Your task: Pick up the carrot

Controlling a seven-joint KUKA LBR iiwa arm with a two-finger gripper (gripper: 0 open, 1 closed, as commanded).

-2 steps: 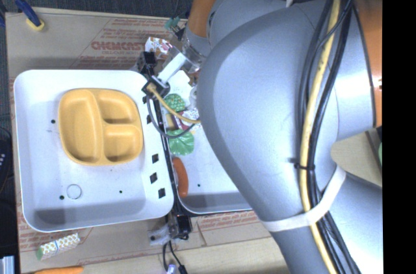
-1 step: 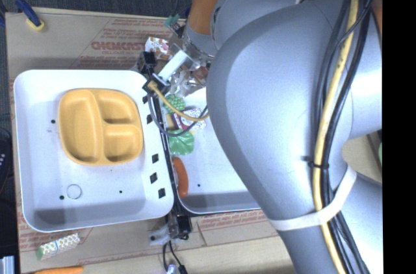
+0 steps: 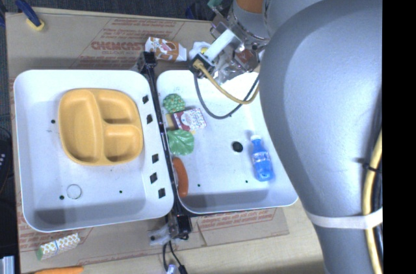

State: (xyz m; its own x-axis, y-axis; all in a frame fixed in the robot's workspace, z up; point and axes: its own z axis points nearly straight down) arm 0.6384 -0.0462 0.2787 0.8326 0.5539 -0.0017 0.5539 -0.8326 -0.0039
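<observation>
Your left bin (image 3: 26, 136) holds one yellow, smooth sectioned tray (image 3: 101, 125). Your right bin (image 3: 221, 198) holds one orange carrot (image 3: 181, 176) along its left wall, two green leafy pieces (image 3: 180, 141), one small packet (image 3: 193, 118), one blue bottle (image 3: 261, 160). Whether the gripper (image 3: 224, 62) is spread or closed, you cannot tell.

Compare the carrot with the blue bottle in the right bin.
The carrot is orange and lies against the right bin's left wall; the blue bottle lies out on the bin floor, nearer the arm. The carrot is slimmer; the bottle is stubbier, with a paler cap end. Both lie flat, lengthwise up and down the picture, in the same bin.
</observation>
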